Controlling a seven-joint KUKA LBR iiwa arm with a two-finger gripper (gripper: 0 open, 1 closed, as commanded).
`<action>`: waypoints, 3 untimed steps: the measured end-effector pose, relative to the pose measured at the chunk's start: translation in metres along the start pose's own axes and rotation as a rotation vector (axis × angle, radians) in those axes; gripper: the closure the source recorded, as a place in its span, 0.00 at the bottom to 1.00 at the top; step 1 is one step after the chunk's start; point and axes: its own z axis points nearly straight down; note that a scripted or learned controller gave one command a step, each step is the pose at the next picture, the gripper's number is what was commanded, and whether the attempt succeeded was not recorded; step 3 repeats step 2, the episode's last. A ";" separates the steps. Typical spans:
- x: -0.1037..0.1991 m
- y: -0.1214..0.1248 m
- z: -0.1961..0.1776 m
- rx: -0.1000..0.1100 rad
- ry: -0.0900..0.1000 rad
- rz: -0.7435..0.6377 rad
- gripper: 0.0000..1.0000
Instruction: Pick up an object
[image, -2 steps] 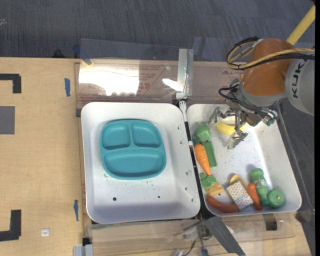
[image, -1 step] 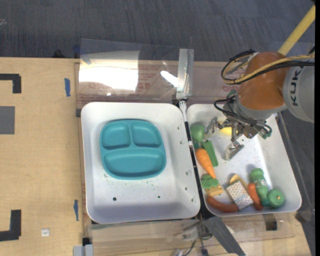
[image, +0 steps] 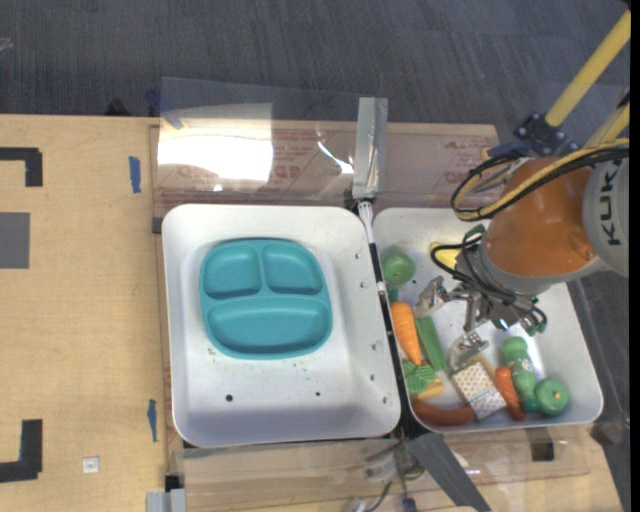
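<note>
Status: pick not completed. Gripper (image: 468, 322) positioned low inside right bin (image: 585, 375), above toy carrot (image: 405, 333) and green stick (image: 429, 341). Jaw state: cannot tell; nothing seen between them. Candidate objects resting in right bin: green apple (image: 398, 268), patterned block (image: 478, 388). Remaining: close on one item, lift clear of right bin.

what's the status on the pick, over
Gripper low over right bin, nothing seen between fingers. Carrot, green stick, patterned block crowded just beside it. Teal tray alone in left bin.
</note>
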 end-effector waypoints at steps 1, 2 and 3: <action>-0.063 -0.031 -0.019 -0.002 0.002 0.074 0.00; -0.033 -0.119 0.003 0.001 0.003 -0.074 0.00; -0.033 -0.119 0.003 0.001 0.003 -0.074 0.00</action>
